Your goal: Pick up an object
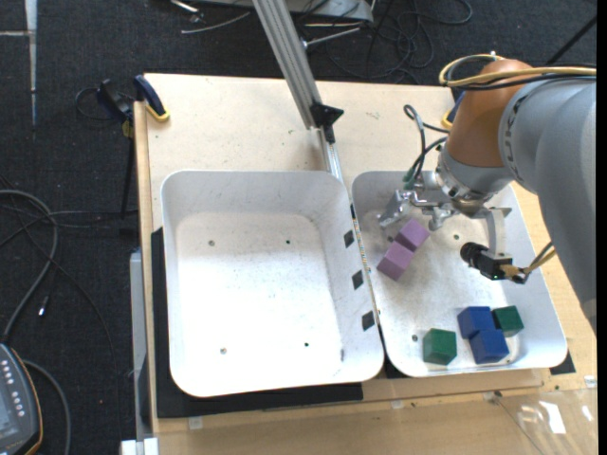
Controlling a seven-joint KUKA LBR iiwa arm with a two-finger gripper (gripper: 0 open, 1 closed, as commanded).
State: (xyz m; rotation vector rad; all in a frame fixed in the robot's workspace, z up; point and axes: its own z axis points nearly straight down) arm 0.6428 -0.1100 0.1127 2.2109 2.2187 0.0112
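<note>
Right bin [541, 349] | claw [414, 218] spread, seemingly touching purple block [411, 234] — grip unclear

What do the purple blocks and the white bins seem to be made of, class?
Purple blocks: probably painted wood or foam, since their faces look matte and flat-coloured with no glare. White bins: likely moulded plastic, smooth and slightly glossy, with rounded corners and thin rims; dark specks on the floor look like scuffs or dirt.
</note>
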